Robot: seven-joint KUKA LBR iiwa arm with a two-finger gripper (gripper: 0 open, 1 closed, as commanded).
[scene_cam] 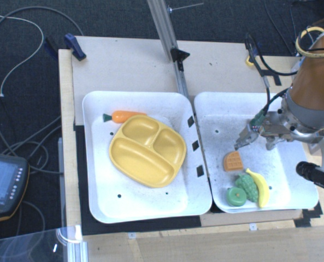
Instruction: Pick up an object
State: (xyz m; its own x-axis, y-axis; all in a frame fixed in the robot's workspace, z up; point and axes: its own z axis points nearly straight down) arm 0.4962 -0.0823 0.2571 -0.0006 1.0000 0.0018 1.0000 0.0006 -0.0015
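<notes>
Hand (248, 137) hovers right of frame centre over right white bin (216, 111), fingers apart, holding nothing. Orange waffle-shaped toy (233, 161) lies just below it; pick not yet done, descent and grasp remain.

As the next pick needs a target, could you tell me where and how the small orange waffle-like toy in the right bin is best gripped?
The small orange waffle-like toy lies flat and apart from the yellow toy banana and the green items just below it. I would probably come straight down from above and close across its left and right edges, which look roughly straight with bare floor of the right white bin beside them. The gripper is already close, up to the toy's right.
</notes>
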